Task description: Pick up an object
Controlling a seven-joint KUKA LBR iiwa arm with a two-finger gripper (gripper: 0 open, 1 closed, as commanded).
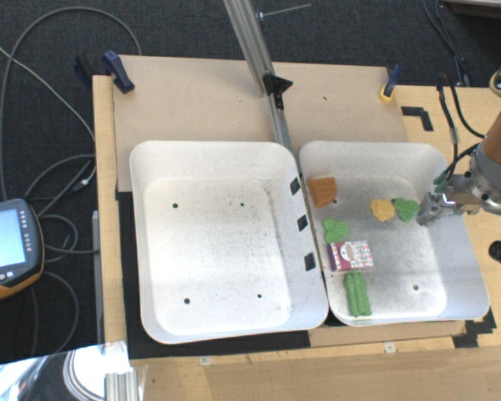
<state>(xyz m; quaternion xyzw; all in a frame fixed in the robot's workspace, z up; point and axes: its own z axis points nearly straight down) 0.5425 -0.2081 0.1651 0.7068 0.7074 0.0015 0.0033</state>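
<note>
Arm reaching in low over the right bin's [451,303] far-right side.
Gripper [428,211] sits just beside a small green piece [406,210]; honestly can't tell its grip state.

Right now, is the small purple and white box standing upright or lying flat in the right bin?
Lying flat. The purple and white box shows its broad printed face upward on the right bin floor, between two green items.
</note>
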